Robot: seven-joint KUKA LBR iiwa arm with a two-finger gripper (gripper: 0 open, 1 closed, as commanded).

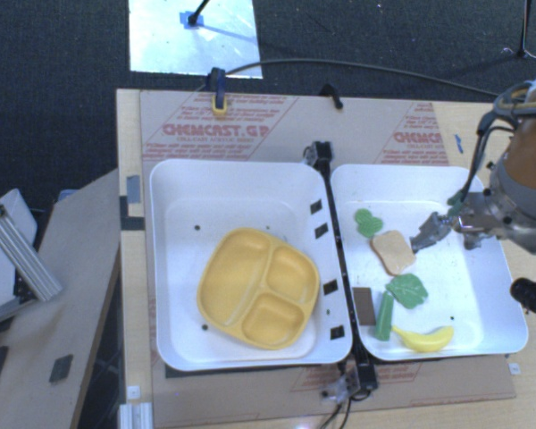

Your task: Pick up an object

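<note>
The right bin [482, 302] holds several toy foods. A tan bread slice [394, 251] lies near its middle, with a small green piece [368, 222] above it. Below are a green leafy piece [407, 290], a green stick [385, 316], a brown block [364, 307] and a yellow banana [424, 338]. My gripper [426, 234] reaches in from the right and hangs just right of the bread slice, its dark fingers pointing left and down. Nothing shows between the fingers.
The left bin [188, 195] holds a yellow divided tray [259, 286]. A black divider strip [332, 248] with clips runs between the bins. The arm's grey body [523, 195] stands over the right bin's right edge. A black cable [357, 65] crosses behind.
</note>
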